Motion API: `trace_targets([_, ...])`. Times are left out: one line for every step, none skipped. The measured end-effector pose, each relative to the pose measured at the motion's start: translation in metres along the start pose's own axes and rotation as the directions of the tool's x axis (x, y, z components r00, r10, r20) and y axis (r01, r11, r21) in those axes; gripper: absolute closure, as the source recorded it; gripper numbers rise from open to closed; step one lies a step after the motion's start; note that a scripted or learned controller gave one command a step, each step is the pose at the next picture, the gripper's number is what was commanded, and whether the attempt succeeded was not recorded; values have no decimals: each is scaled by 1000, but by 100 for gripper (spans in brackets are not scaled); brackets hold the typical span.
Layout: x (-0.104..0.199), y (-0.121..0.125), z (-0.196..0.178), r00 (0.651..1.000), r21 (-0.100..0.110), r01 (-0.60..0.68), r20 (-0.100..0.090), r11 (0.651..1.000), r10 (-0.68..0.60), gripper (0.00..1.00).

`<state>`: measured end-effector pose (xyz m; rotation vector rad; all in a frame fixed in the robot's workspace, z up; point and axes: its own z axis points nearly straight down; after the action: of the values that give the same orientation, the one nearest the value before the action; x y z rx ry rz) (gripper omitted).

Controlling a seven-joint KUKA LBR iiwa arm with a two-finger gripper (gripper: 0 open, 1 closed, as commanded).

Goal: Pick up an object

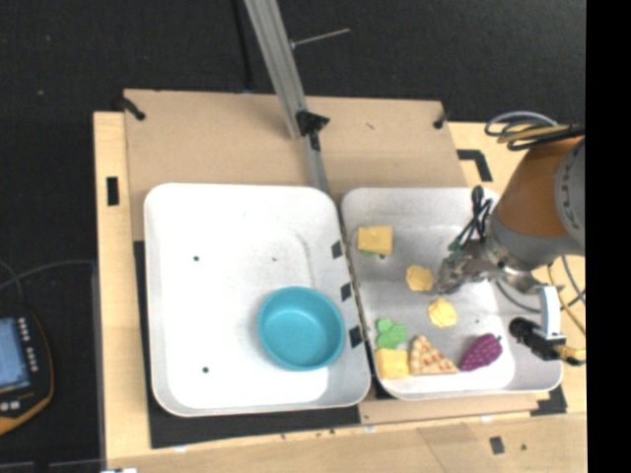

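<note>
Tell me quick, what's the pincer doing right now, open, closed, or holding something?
Pincer: cannot be told; it sits low in the right bin beside a yellow piece, nothing seen between its tips.

— How is the light?
— Bright and even from above; the two white bins [242,210] nearly wash out, while the floor around the bench [394,116] stays almost black.
— Shadows?
— Soft, short ones under the blue bowl [301,327].
— Sharpness?
— Slightly soft throughout — small pieces look grainy.
</note>
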<state>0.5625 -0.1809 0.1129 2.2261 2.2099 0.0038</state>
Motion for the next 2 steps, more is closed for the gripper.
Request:
trace_targets([-12, 2, -56, 1000, -2, 4, 1, 1000, -4, 100])
trace_targets([-22, 6, -116, 1000, -4, 9, 2, 1000, -9, 100])
